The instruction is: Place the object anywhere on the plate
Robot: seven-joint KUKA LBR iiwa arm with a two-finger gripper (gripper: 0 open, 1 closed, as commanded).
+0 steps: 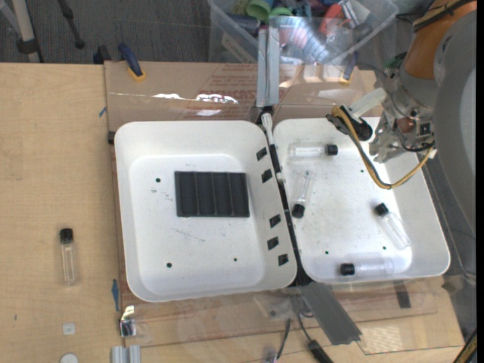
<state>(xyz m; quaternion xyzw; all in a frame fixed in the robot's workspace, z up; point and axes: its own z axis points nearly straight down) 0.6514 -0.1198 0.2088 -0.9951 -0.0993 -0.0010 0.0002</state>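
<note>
The black ridged plate lies flat in the middle of the left bin. Several clear vials with black caps lie in the right bin: one near the back, one by the divider, one at the right, one along the front wall. My gripper hangs over the back right part of the right bin, above the bin floor and apart from every vial. I see nothing held in it.
Another capped vial lies on the wooden bench left of the bins. A clear tub of colourful items stands behind the bins. A blue clamp sits at the back left corner.
</note>
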